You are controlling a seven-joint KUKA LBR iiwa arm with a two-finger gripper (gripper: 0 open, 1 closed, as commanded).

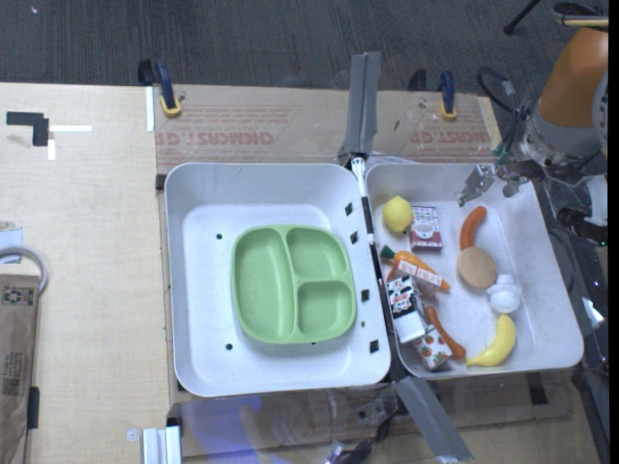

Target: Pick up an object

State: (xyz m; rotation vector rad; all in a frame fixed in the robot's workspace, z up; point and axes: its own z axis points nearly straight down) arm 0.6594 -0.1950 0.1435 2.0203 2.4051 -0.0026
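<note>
Camera view: gripper (pixel 476 184) is seen empty, seemingly parted, above sausage (pixel 471 227), probably light, best taken mid-length.

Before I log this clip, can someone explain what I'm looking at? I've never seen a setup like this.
This is one camera fixed above a bench, looking down at a slant. The grey and orange machine at the upper right is a robot arm; its gripper hangs over the far corner of the right bin. I see nothing held between its fingers. Its job is to pick up an object. The left bin holds a green divided tray. The right bin holds toy food: a lemon, a sausage, a bun, a banana, a carrot, an egg and small cartons.
</note>
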